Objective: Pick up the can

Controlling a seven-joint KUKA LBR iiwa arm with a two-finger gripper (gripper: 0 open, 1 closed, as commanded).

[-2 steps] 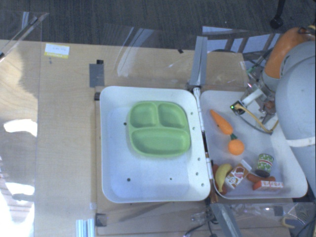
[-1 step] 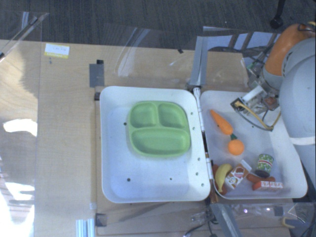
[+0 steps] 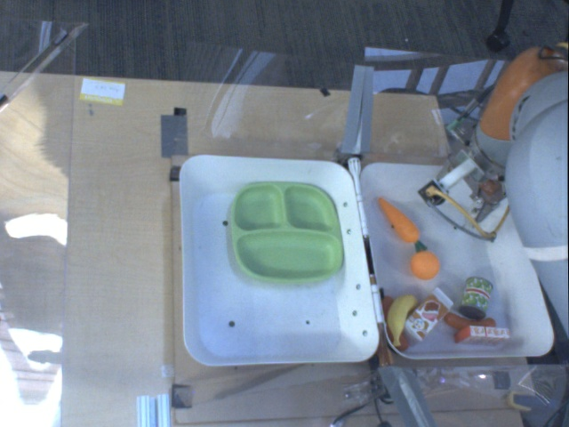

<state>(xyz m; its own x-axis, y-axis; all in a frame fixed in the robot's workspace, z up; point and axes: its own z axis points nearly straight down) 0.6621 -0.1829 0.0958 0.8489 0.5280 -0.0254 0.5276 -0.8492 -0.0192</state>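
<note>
The can (image 3: 476,291) is small, with a green patterned label, and stands in the right bin (image 3: 524,265) near its front right corner. My gripper (image 3: 487,189) hangs over the back right part of the same bin, well behind the can and apart from it. The grey arm with its orange band (image 3: 511,92) comes in from the right. Nothing is seen in the gripper.
In the right bin lie a carrot (image 3: 398,220), an orange (image 3: 425,264), a banana (image 3: 400,313), a small carton (image 3: 424,320) and a red packet (image 3: 476,332), the last three close to the can. The left bin (image 3: 204,318) holds a green divided plate (image 3: 285,232).
</note>
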